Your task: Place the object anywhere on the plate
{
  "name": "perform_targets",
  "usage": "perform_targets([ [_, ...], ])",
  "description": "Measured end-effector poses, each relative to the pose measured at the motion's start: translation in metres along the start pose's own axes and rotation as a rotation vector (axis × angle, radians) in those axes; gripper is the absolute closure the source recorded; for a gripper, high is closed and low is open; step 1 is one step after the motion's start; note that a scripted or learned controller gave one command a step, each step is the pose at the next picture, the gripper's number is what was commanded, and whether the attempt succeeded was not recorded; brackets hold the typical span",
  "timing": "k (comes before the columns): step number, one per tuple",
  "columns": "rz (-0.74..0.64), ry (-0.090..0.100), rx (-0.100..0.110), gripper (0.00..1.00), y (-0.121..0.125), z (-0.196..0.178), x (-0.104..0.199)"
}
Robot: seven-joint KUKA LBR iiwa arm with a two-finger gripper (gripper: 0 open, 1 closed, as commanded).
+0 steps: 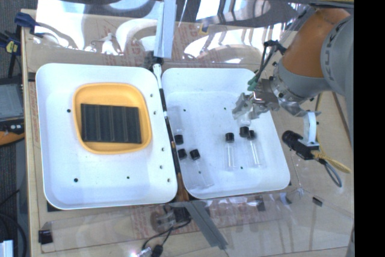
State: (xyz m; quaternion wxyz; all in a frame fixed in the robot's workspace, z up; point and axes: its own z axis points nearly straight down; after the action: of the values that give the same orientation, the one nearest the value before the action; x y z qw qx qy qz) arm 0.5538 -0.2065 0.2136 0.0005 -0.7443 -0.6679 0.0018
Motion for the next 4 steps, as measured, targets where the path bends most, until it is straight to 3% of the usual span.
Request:
perform_targets([
  [1,-0.048,0.003,0.005,1.0,-0.056,0.033,0.051],
  [2,-0.187,0.003,0.004,1.0,-0.083,0.024,0.101],
  [3,-0.403,0.001,-0.002,1.0,-0.041,0.022,0.133],
  [4,-0.578,0.003,0.003,1.0,-0.099,0.023,0.185],
])
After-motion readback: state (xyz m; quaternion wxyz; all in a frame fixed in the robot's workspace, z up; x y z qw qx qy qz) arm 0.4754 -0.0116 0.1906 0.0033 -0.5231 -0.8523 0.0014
